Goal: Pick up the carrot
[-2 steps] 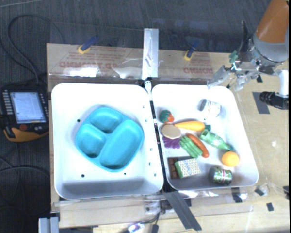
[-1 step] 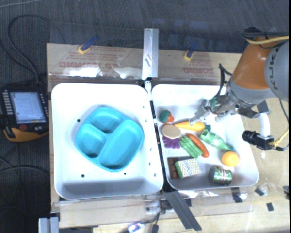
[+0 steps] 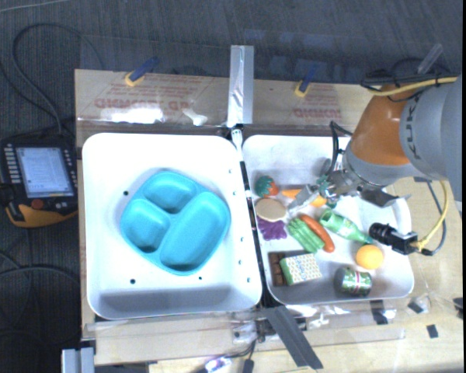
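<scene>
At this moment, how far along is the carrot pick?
Done: the gripper has reached into the right bin, low among the toys. In hand: nothing that I can confirm. Left: the carrot lies on the bin floor beside the green vegetable, not yet grasped or lifted.

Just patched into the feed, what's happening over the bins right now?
The arm reaches in from the right and its gripper is down in the right bin, among the toy food. The carrot lies just below the gripper beside a green vegetable, not lifted. An orange, a can and a small carton sit nearby. The left bin holds a blue divided tray.
</scene>
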